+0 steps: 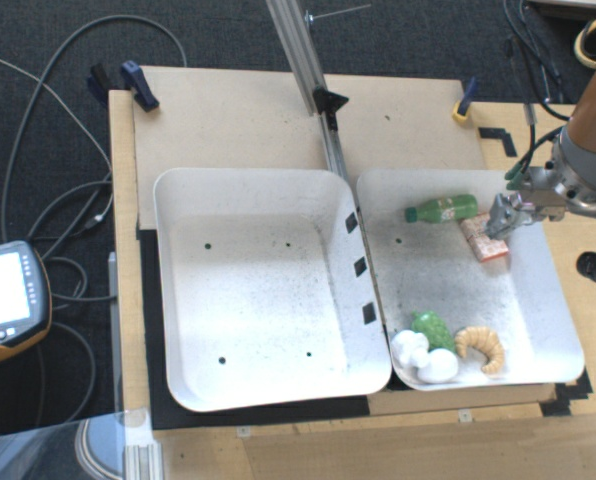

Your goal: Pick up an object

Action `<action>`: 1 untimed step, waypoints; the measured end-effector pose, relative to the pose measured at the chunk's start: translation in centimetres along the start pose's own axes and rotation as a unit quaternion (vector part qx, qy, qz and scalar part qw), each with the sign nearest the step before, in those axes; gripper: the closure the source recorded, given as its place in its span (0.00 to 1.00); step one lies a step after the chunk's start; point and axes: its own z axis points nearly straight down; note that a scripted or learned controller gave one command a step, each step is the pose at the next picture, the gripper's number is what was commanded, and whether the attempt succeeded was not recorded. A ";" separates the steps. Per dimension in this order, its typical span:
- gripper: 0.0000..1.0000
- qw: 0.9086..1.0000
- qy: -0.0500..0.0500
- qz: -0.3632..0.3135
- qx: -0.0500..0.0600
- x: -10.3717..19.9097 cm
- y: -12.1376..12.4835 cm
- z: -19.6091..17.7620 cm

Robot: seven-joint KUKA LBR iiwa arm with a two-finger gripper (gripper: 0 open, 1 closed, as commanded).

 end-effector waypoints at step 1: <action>1.00 1.000 0.002 -0.002 0.004 4.9 1.2 1.1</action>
